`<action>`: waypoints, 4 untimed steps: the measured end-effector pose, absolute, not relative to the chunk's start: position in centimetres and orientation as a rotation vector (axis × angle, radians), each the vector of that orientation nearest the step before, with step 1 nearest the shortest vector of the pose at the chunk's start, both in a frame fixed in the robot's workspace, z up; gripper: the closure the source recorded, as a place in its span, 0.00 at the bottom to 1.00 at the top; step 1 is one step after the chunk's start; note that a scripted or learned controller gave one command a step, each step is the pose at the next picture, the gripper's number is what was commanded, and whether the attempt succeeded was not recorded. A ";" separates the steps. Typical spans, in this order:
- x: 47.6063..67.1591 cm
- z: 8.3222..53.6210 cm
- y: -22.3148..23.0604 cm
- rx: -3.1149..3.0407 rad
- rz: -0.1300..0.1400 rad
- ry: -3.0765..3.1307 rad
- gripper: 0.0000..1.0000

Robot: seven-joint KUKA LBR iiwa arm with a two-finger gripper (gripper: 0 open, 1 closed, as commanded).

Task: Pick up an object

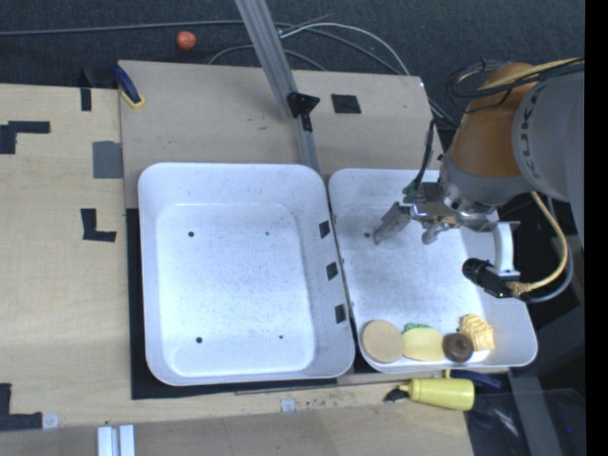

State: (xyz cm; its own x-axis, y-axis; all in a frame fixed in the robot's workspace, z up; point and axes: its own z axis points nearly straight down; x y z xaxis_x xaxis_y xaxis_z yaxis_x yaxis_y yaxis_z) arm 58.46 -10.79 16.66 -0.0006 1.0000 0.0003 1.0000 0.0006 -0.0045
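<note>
White plastic makes up both bins, and my tool hangs over the upper part of the right bin, with the fingers spread apart and nothing between them. One finger points down and to the left, the other sits nearer the wrist; bare bin floor shows under the gap, so I have hold of nothing yet.

What I could pick up lies bunched along the near wall of the right bin, well apart from my tool: a tan round disc, a yellow rounded piece just beside it with a bit of green peeking behind, then a dark brown round object and a ridged yellow piece touching or nearly touching it. I judge they have gathered there because that edge seems the low side, though I can't confirm the tilt. Being crowded against the wall, they leave little room for a finger on the wall side.

Left bin holds nothing for me. A yellow tool with a black tip lies on the bench just outside the right bin's near edge, out of play, I think.

My next move, as I judge it, is to travel toward that near wall and drop onto the disc, the most exposed piece.
</note>
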 end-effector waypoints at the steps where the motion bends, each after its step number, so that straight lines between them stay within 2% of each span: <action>1: 58.3 12.2 -11.4 -2.218 0.005 -2.219 0.00; 2: 58.4 13.4 -11.3 -2.220 0.001 -2.222 1.00; 3: 58.6 19.5 -11.8 -2.224 -0.004 -2.224 1.00; 4: 58.7 22.8 -11.8 -2.222 -0.002 -2.223 1.00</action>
State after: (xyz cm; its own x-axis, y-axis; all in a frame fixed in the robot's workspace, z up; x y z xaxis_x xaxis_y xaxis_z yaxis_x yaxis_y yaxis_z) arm 58.68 -11.84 22.79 -0.0004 1.0000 -0.0004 1.0000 0.0004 0.0024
